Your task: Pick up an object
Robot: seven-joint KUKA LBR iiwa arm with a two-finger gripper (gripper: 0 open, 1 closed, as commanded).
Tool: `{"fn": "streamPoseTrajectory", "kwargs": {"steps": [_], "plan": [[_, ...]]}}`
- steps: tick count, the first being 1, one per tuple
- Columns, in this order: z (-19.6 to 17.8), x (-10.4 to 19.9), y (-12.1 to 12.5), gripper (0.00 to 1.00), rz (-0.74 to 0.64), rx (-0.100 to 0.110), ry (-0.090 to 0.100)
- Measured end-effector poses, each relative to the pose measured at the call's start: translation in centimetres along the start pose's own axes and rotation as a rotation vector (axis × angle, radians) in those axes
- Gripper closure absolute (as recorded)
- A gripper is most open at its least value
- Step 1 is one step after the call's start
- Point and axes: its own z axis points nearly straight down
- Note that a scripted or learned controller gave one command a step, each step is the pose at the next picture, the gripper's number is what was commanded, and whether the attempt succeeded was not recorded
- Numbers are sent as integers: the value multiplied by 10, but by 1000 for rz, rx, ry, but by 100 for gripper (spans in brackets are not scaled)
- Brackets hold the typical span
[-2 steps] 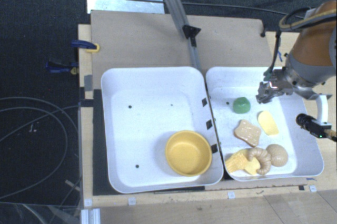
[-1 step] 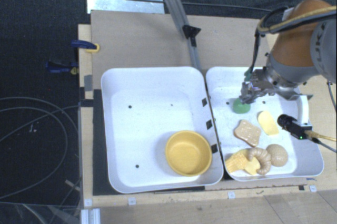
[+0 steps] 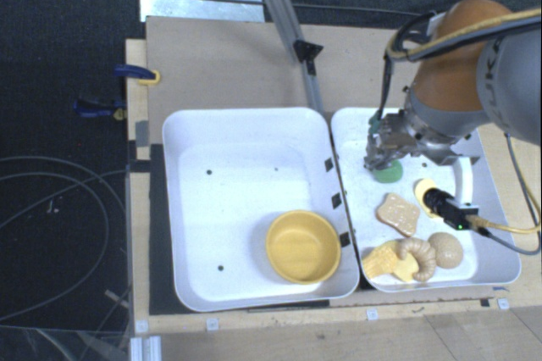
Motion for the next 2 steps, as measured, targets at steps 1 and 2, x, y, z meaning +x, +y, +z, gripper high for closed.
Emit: {"fn": "streamPoseTrajectory", "kwargs": {"steps": [1, 2], "plan": [[4, 43, -13, 100, 0, 2, 0], [8, 100, -35, 100, -1, 3, 0]]}}
